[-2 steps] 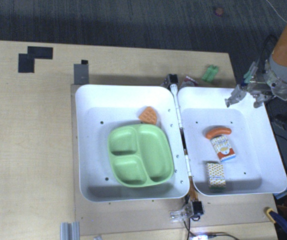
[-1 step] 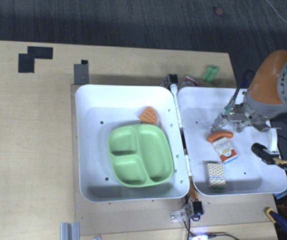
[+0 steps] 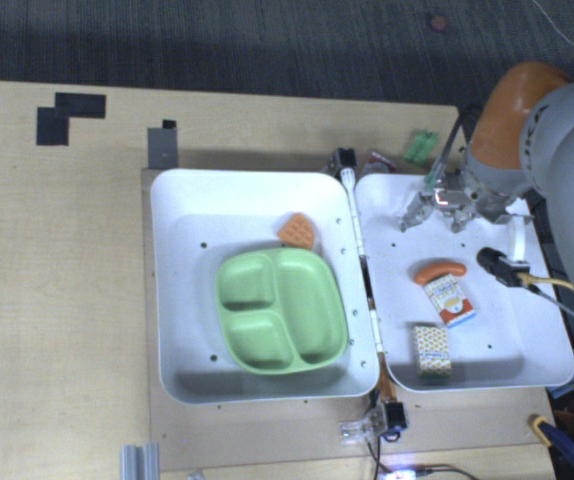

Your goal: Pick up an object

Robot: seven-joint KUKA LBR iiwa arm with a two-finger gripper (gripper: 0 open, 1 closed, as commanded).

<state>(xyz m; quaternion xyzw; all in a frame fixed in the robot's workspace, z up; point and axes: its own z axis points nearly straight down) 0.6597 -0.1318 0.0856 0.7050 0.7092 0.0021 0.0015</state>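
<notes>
Hand spread, gripping nothing, hovering over far part of right bin. Nearer in that bin: orange sausage toy touching small printed packet, patterned sponge block nearer still. Left bin: green divided plate, orange waffle-like piece beyond.

— Where are you looking from?
— You look from one camera, fixed high above the bench, pointing down at a slant.
— How much do you see?
— You are far enough back to see both white bins: the left bin and the right bin.
</notes>
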